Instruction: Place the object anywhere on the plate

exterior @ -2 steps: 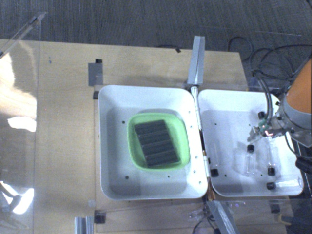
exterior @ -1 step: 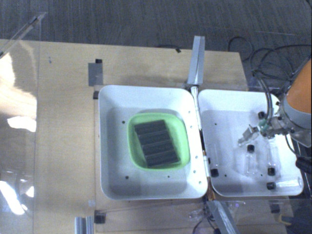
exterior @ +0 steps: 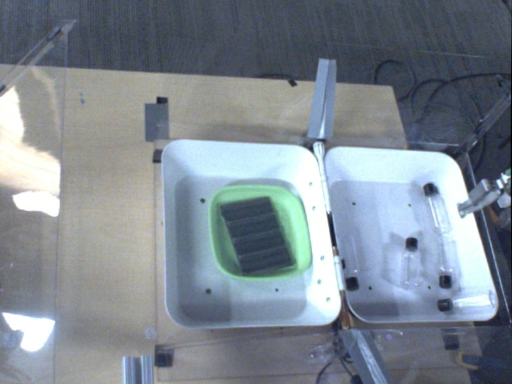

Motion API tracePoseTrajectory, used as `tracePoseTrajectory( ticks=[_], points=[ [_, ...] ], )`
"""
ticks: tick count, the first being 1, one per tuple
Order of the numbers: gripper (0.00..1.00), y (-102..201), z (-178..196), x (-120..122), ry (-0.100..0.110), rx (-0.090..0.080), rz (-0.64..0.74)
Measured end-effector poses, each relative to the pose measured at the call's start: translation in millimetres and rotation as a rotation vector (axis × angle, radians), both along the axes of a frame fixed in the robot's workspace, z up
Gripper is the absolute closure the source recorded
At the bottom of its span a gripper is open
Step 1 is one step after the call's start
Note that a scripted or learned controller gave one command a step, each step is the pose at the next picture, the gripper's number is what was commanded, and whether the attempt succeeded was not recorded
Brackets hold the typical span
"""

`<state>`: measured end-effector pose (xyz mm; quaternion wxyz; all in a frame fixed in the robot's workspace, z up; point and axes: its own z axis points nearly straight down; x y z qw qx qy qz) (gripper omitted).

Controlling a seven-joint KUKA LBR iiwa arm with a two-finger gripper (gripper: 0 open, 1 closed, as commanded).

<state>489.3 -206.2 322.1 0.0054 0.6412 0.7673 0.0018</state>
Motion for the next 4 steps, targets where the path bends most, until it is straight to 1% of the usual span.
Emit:
tracePoseTrajectory(
  ticks=[1, 2, 3, 4],
  points=[
    [1.0, 0.9, 12.2, 2.8, -0.009, -0.004, 0.008],
    [1.0, 49.2, -133.3, -0.8, 0.007, 0.002, 0.155],
    [0.0, 48.9, -133.0, -0.8, 0.006, 0.002, 0.155],
    [0.0, 0.3, 2.8, 0.2, -0.001, -0.003, 0.229]
  ],
)
